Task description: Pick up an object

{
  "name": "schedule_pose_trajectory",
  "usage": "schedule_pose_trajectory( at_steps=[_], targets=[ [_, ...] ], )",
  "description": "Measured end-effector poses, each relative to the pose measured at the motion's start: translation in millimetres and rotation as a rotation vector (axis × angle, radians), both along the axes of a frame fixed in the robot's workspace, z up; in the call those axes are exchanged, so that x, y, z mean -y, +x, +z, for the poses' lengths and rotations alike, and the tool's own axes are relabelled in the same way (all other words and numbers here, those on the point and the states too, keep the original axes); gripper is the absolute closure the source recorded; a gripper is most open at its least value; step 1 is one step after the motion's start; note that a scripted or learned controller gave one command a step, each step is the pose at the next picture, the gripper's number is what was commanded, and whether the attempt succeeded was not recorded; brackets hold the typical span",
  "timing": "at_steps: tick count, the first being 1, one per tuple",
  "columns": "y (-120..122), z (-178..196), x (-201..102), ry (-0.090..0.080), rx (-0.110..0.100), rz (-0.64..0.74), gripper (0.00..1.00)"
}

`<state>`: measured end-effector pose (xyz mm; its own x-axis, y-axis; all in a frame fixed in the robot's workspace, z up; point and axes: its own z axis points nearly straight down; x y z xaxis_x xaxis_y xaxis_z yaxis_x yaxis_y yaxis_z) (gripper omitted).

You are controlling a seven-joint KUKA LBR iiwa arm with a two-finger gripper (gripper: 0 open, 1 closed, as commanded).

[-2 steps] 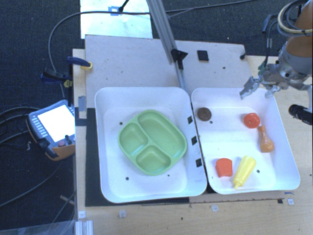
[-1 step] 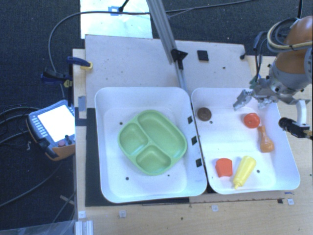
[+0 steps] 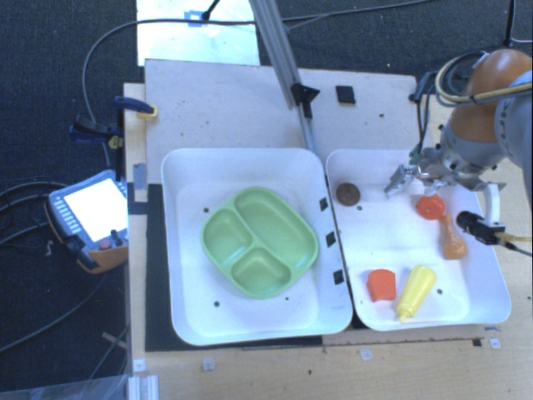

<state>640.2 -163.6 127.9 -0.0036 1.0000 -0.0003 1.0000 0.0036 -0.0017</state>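
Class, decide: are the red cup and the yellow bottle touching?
Apart. The camera view shows a strip of white bin floor between the red cup and the yellow bottle.

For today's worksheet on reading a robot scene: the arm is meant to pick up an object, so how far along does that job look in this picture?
Done: the gripper is over the right bin, fingers open with nothing between them. In hand: it hangs between the brown ball and the orange carrot toy. Left: closing on something and lifting it. The yellow bottle, red cup and green divided plate all lie in the bins.
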Motion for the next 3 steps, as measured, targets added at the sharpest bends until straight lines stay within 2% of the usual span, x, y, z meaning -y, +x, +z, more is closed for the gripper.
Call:
schedule_pose_trajectory(
  at_steps=[1, 2, 3],
  targets=[
    [2, -43, 0, -0.001, 0.007, 0.0, 0.0],
    [3, -30, 0, -0.002, 0.011, 0.001, 1.0],
    [8, 15, -3, -0.001, 0.007, 0.002, 1.0]
  ],
)
